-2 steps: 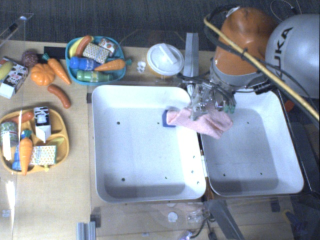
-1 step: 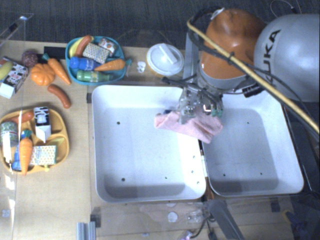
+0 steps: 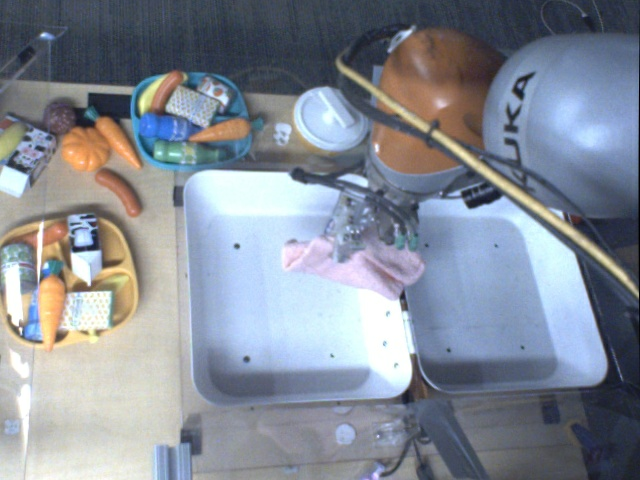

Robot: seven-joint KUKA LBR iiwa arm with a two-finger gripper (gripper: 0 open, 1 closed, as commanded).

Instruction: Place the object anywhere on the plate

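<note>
Grey arm (image 3: 560,118), orange band (image 3: 435,78)

Grey arm casing (image 3: 560,118) — letters "UKA" readable.

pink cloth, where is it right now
In the camera view the pink cloth lies at the left bin's right edge, draping toward the right bin, directly under the gripper.
</note>
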